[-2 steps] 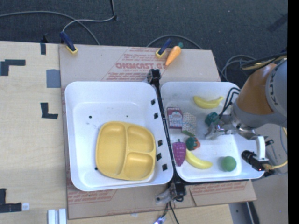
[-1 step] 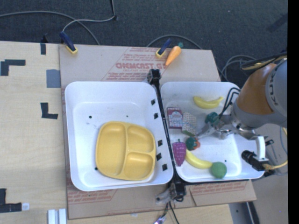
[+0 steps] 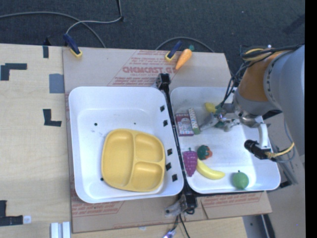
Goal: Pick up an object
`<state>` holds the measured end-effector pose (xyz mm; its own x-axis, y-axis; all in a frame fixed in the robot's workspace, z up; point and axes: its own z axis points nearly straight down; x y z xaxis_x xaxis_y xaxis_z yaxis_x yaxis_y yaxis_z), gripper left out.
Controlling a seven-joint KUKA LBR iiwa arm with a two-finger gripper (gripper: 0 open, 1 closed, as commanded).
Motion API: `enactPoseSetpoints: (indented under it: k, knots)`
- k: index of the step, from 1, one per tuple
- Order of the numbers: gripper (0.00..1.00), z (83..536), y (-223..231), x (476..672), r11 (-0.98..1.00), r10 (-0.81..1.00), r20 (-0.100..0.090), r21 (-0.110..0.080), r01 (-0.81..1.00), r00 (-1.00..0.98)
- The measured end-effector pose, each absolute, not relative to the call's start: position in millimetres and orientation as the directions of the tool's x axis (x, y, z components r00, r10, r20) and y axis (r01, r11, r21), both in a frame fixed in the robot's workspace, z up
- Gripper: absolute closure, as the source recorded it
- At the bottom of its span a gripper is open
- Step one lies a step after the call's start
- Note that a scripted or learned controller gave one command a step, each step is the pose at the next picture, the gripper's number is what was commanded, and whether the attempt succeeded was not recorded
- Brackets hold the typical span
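Glossy green apple [image 3: 240, 180] and curved yellow banana [image 3: 210, 171] lie nearest; beyond them the metal hand [image 3: 218, 121], grip state unclear.

The arm [image 3: 292, 78] is a chunky smooth grey casing with an orange band above the wrist (yellowish cables loop round it), and a metallic end effector [image 3: 218, 120] with dark fittings.

Two white bins [image 3: 79, 133] sit side by side. The left one holds one yellow divided plate [image 3: 132, 159]. The right bin [image 3: 257, 182] holds one banana [image 3: 210, 171], one green apple [image 3: 240, 180], one purple piece [image 3: 189, 161], one small box [image 3: 184, 123]. One orange carrot [image 3: 183, 59] lies outside.
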<state>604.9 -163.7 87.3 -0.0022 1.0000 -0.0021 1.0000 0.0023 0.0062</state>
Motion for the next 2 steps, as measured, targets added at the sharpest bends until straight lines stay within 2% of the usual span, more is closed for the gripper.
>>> enactPoseSetpoints:
  k: [1, 2]
  knots:
    - [0.0, 86, -126, 657.0, 0.002, 1.0, -0.003, 0.005, 1.0, -0.002]
    - [1.0, 97, -126, 657.1, 0.003, 1.0, -0.005, 0.004, 1.0, -0.003]
